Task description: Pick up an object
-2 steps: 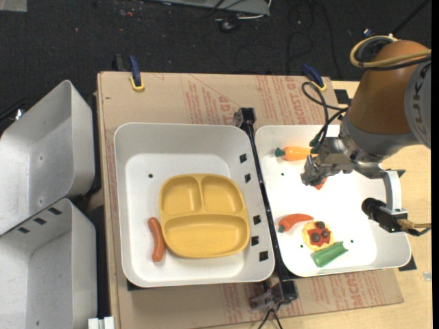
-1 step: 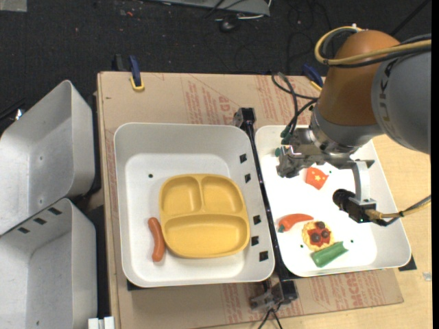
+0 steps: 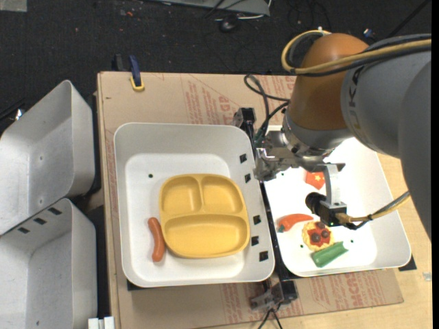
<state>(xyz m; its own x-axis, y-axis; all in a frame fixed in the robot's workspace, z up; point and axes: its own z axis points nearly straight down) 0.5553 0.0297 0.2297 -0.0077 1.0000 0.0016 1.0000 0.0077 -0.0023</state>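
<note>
**Bench, two bins, arm over the right bin**

Brown cardboard sheet [image 3: 178, 98] is seen laid over the bench, with dark floor beyond its far edge. Two shallow white bins are set on it side by side, pressed close along their shared edge.

Left bin [image 3: 130, 184]: a yellow divided plate [image 3: 204, 215] is noted near the centre, its three compartments facing up. An orange-brown sausage [image 3: 157, 239] is laid on the bin floor just beside the plate's near left corner.

Right bin [image 3: 387, 249]: the grey arm [image 3: 391, 94] with its orange band is seen reaching in from the right, over the far half. The gripper [image 3: 278, 162] is placed over the far left corner of this bin, close to the shared edge. Whether it is wide or narrow cannot be told from this angle.

Objects for picking are recorded on the right bin's floor. A small red piece [image 3: 315, 179] is seen near the middle. A red chili-shaped piece [image 3: 293, 220] is noted nearer and to the left. A yellow round piece [image 3: 316, 235] with a red centre is found just right of the chili. A green piece [image 3: 329, 253] is seen at its near side, touching it.
</note>
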